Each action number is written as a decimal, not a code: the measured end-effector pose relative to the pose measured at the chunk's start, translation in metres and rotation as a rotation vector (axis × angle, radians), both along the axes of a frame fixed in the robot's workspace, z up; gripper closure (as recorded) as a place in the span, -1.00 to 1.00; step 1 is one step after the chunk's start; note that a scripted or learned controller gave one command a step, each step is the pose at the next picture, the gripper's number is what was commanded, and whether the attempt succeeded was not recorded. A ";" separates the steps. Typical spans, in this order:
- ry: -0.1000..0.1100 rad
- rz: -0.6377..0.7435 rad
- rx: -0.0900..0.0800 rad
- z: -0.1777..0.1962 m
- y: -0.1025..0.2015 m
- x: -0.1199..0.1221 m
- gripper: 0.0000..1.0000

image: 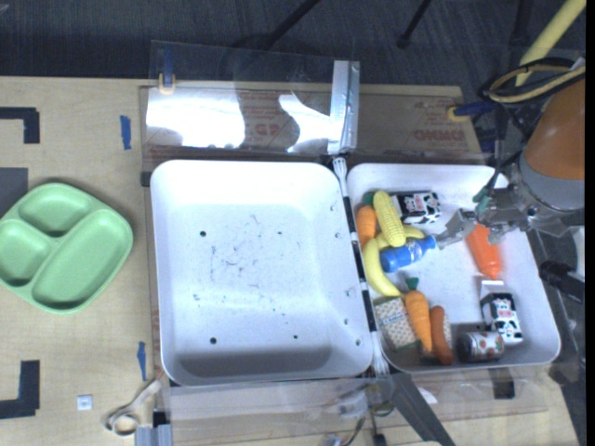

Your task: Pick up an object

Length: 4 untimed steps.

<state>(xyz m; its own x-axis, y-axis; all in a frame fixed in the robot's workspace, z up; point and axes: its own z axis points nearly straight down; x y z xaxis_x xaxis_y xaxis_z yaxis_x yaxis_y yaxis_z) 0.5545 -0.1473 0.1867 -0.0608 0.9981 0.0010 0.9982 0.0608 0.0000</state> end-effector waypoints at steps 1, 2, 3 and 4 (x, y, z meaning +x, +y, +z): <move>0.001 -0.084 0.000 -0.002 0.067 -0.017 -1.00; 0.000 0.101 0.000 -0.062 -0.011 -0.027 -1.00; -0.003 0.296 -0.001 -0.002 0.076 -0.031 -1.00; -0.003 -0.311 0.000 -0.100 0.006 -0.013 -1.00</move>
